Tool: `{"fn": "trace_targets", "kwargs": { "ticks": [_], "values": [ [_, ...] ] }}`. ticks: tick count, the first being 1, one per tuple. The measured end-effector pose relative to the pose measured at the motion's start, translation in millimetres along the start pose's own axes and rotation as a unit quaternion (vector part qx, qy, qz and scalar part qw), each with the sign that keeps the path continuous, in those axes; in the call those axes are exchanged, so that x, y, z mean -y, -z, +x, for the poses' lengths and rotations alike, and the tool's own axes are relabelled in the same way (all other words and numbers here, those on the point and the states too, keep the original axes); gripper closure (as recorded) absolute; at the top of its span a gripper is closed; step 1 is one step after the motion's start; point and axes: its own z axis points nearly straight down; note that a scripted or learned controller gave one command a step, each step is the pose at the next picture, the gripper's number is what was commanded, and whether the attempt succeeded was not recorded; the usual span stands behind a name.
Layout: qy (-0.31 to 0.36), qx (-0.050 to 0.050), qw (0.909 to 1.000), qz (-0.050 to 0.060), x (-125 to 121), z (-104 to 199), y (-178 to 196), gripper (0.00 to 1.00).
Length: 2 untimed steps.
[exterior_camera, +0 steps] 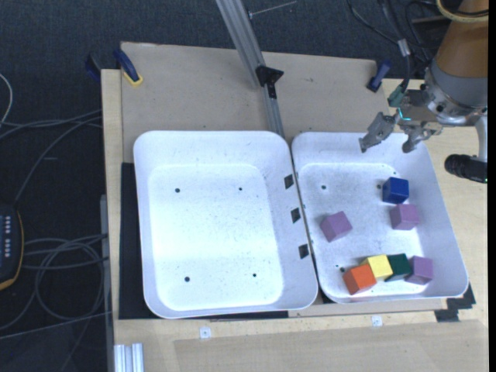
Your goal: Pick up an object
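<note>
Approach step: the pincer (pixel 394 136) hangs spread open and holding nothing above the far edge of the right bin (pixel 341 149).

The nearest object, a blue cube (pixel 395 190), sits just nearer the counter's front; next, I judge, the arm must shift over it, descend, and close.

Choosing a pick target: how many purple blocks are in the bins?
3, all in the right bin: one near its middle, one below the blue block, one at the near right corner.
</note>
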Motion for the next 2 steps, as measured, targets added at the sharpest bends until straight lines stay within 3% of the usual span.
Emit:
{"fn": "trace_targets", "kwargs": {
  "ticks": [1,2],
  "values": [
    [0.000,0.000,1.0000,0.000,0.0,-0.1,0.0,0.00],
    [-0.001,0.000,1.0000,0.003,7.5,-6.5,-56.2,0.00]
  ]
}}
